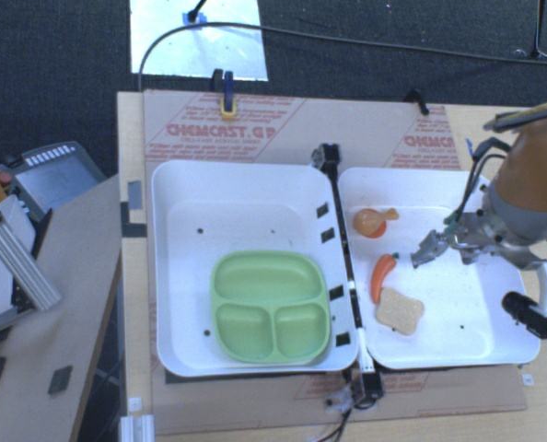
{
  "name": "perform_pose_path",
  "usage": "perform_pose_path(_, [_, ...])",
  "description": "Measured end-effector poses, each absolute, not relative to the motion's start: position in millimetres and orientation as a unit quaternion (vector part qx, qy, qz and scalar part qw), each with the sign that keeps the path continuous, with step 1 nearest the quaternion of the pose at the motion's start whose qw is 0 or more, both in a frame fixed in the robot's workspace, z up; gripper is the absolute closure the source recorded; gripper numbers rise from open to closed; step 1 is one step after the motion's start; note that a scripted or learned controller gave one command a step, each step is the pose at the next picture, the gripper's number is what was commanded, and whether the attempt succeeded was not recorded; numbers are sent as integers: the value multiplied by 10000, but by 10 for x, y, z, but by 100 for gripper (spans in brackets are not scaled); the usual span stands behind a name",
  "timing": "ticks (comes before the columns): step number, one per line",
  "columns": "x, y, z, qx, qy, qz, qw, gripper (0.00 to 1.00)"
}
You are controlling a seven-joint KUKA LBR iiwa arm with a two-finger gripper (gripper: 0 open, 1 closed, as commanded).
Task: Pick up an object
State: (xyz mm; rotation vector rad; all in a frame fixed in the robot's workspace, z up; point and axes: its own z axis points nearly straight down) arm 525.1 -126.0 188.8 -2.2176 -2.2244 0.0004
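Two white bins sit side by side in front of you in the camera view, resting on a brown cardboard sheet (283, 122) printed in red with what reads as "CHEMCAST GP"; the same lettering appears again, partly cut off, near the sheet's upper right corner. The left bin (186, 210) carries a light green divided plate (270, 307) with three compartments, lying toward its lower right. The right bin (476, 339) holds three small items, all on its left half: an orange pear-shaped toy (372, 221) near the top, a red-orange carrot-like piece (382, 275) below it, and a tan slice of toy bread (400, 311) just under that, its corner close against the carrot's lower end.

Your arm (531, 173) comes in from the right over the right bin, with the orange band showing above the grey wrist. The gripper (424, 250) points left and hovers just right of the carrot, beside its upper tip. You cannot tell from here how the jaws stand, and nothing is seen between them. A yellow and blue clamp (227, 95) grips the cardboard's far edge.
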Motion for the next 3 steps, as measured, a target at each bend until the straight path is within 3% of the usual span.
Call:
perform_pose_path(2, [5318, -1165, 870, -7072, -7070, -16, -8, 0])
perform_pose_path(3, [5311, -1168, 967, -7061, -7082, 0, 3, 100])
